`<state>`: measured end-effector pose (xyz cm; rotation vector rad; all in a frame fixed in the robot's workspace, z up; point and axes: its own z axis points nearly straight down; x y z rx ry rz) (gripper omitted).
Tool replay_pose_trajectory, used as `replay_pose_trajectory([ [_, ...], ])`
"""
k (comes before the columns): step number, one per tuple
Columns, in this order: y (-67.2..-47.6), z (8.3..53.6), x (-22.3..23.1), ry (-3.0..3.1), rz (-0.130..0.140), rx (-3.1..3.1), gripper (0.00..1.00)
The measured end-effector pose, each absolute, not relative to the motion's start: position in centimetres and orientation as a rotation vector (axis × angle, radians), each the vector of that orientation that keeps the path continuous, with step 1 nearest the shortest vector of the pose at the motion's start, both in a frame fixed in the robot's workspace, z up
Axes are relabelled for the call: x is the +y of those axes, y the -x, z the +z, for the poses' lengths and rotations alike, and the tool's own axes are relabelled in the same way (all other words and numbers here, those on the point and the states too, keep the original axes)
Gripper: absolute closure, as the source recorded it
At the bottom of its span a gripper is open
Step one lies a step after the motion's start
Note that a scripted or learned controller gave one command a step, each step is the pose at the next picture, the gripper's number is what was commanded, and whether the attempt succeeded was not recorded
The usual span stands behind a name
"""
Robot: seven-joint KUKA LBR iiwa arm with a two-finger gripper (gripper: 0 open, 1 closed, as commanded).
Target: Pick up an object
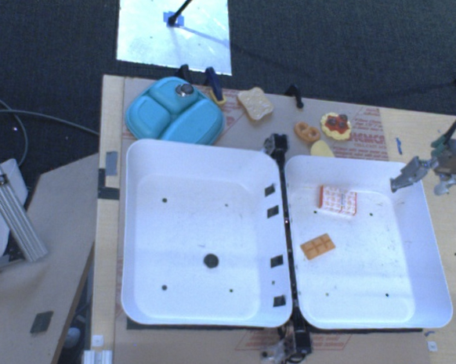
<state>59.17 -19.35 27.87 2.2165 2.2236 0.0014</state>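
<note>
The right bin [406,309] holds two objects: a red-and-white checked block [337,200] near its back, and a small orange waffle-like piece [317,245] nearer the middle. A small dark round piece [211,260] lies in the left bin [143,210]. My gripper [426,182] hovers over the back right rim of the right bin, to the right of the checked block. Its fingers are open and hold nothing.
Behind the bins on the bench lie a blue divided plate [175,112], a toast slice [254,103], a pretzel [307,131], a small tart [336,124] and a yellow piece [321,148]. A black divider [281,221] with clips separates the bins.
</note>
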Motion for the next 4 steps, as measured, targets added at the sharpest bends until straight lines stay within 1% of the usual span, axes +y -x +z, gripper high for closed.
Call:
replay_pose_trajectory([
  [1,-65.9,8.0,-20.0,-2.214,0.013,2.223,0.0],
  [2,-67.0,10.4,-20.6,-2.209,0.005,2.225,0.0],
  [3,-59.4,8.9,-20.8,-2.217,0.008,2.214,0.0],
  [4,-65.1,9.6,-13.3,-2.204,0.009,2.231,0.0],
])
